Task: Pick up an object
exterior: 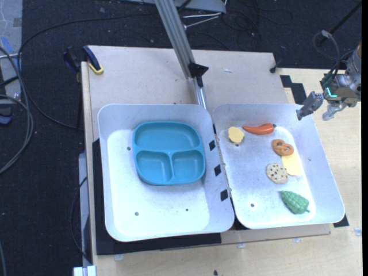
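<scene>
The right bin (322,154) holds several small toy foods: a red chili pepper (259,129), a yellow lump (236,135), a brown pretzel (282,148), a pale yellow cheese slice (292,165), a chocolate-chip cookie (276,173) and a green bumpy piece (295,202). My gripper (319,109) hangs at the right edge of the view, above the right bin's far right corner. Its two fingers are spread apart with nothing between them. It stands well to the right of the pepper and pretzel.
The left bin (115,211) carries a blue three-compartment plate (169,153). A slanted metal pole (175,27) runs from the top down to the gap between the bins. Cables lie on the dark floor around the bench.
</scene>
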### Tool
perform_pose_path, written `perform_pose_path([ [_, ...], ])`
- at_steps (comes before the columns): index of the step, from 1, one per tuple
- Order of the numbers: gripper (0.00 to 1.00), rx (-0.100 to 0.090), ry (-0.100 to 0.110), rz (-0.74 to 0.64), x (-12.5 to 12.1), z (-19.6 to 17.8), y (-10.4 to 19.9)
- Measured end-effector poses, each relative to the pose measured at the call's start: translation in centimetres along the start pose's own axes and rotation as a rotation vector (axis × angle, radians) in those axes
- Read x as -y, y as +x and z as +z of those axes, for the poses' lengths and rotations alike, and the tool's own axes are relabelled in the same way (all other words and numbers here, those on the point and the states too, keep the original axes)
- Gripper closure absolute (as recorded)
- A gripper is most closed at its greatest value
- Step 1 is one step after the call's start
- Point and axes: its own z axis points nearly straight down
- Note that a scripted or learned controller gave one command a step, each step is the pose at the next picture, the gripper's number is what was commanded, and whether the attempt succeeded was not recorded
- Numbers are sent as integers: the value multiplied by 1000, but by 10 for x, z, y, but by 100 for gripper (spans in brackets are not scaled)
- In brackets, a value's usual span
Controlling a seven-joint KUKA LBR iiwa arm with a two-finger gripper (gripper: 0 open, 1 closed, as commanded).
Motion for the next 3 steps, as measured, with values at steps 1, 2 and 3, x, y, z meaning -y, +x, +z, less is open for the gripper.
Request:
perform_pose_path([
  [1,0,1,-2,0,-1,-1,0],
  [2,0,0,2,2,-1,44,-6],
  [3,0,0,1,0,-1,88,0],
])
